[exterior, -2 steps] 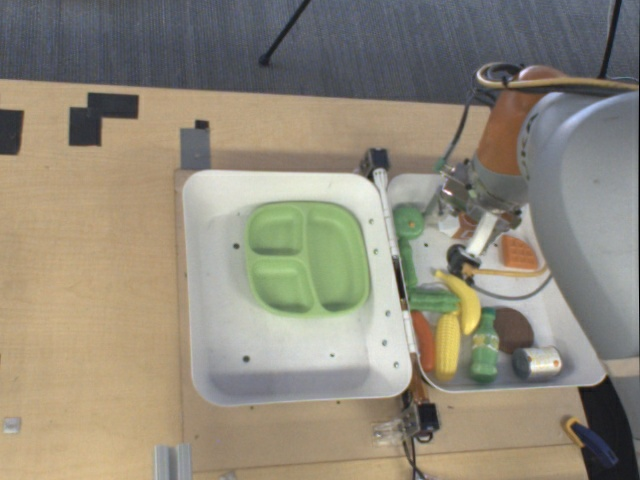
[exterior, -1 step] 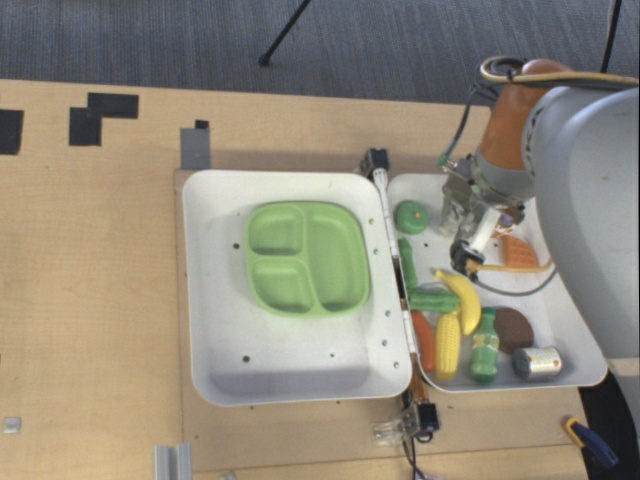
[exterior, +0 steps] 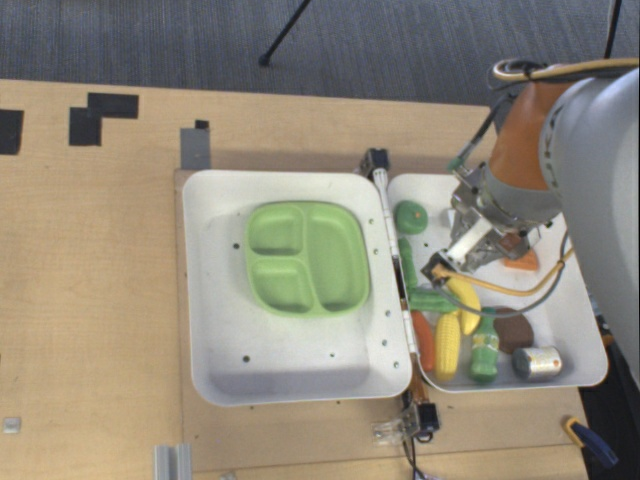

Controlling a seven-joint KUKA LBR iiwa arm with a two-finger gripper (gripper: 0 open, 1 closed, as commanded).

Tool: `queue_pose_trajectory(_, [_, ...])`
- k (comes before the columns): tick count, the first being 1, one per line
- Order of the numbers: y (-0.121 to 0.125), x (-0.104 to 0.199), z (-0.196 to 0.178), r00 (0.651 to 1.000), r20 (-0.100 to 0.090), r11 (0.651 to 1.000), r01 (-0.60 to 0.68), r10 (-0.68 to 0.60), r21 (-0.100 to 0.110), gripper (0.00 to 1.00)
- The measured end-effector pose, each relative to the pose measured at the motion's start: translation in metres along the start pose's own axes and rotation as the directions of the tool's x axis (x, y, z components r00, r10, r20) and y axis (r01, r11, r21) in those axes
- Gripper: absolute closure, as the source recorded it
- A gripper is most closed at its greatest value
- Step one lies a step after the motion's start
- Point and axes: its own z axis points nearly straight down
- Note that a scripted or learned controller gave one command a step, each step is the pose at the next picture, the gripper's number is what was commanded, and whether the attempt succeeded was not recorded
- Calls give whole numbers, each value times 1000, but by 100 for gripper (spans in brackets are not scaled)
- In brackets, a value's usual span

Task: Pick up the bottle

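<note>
The bottle [exterior: 484,356] lies in the right bin [exterior: 585,318], close to that bin's near rim. It is small and green. Its long axis runs nearly straight from the far side of the bin toward the near side, only slightly off the picture's vertical. The end facing the far side looks paler and may be the cap, though the view is too coarse to be sure.

An ear of corn [exterior: 447,343] lies just beside it on the left, parallel to it, with a carrot [exterior: 423,338] beyond that. On its right sit a brown block [exterior: 513,330] and a silver can [exterior: 537,363]. A banana [exterior: 462,293] lies just past its far end.

The gripper [exterior: 490,250] hangs over the middle of the right bin, apart from the bottle. Whether it is open or closed cannot be told, and nothing is seen in its grasp.

The left bin [exterior: 215,368] holds a green divided plate [exterior: 305,258].
</note>
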Motion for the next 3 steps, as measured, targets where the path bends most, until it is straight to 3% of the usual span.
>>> queue_pose_trajectory(1, [-82, -25, 1, 1000, 1, 1000, 9, -9, 1, 100])
queue_pose_trajectory(2, [-145, 25, 1, 947, 1, 947, 322, -322, 1, 100])
queue_pose_trajectory(3, [-199, 63, -9, 871, 1, 871, 491, -491, 0, 100])
